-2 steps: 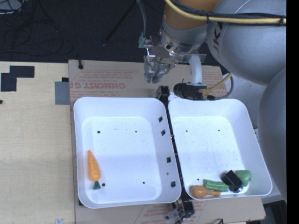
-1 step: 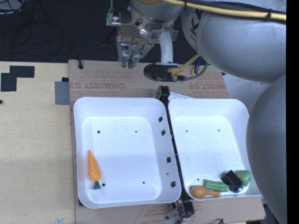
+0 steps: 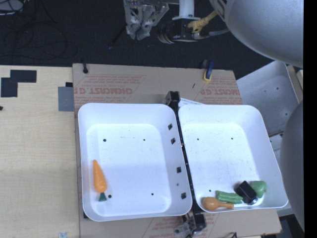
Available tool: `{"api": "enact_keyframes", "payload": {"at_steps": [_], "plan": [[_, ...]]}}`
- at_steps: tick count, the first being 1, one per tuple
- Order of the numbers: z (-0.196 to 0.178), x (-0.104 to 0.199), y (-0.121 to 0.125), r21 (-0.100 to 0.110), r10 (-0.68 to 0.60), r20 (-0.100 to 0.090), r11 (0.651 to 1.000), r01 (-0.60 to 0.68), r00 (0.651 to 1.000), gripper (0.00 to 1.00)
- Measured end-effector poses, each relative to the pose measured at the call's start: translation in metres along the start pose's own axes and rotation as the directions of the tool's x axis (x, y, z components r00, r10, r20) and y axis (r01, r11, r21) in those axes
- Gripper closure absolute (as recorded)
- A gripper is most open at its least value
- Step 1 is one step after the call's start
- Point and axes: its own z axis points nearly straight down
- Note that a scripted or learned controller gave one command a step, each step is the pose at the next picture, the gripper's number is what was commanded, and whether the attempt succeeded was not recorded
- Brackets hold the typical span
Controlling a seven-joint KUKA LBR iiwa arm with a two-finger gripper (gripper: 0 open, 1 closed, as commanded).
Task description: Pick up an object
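Note:
A toy carrot (image 3: pixel 99 177), orange with a dark green stub, lies in the near left corner of the left bin (image 3: pixel 129 114). In the near right corner of the right bin (image 3: pixel 218 115) several small items are bunched together: a black block (image 3: pixel 246 191), a green piece (image 3: pixel 258 186) behind it, a long green piece (image 3: pixel 228 197) and an orange-yellow pear-shaped toy (image 3: pixel 216 203). My gripper (image 3: pixel 142 28) hangs high at the top of the view, beyond the far edge of the bench, well away from both bins. Nothing is seen in it.
Both bins rest on a cardboard sheet (image 3: pixel 148 86) on the wooden bench. A black clip strip (image 3: pixel 179 157) joins the bins down the middle. The large grey arm body (image 3: pixel 262 19) fills the upper right. A small blue-yellow object (image 3: pixel 208 71) sits on the cardboard's far edge.

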Motion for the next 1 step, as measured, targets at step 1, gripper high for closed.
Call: {"api": "enact_keyframes", "payload": {"at_steps": [1], "plan": [[0.1161, -0.0856, -0.0165, 0.024, 0.011, 0.01, 1.0, -0.011, 1.0, 1.0]]}}
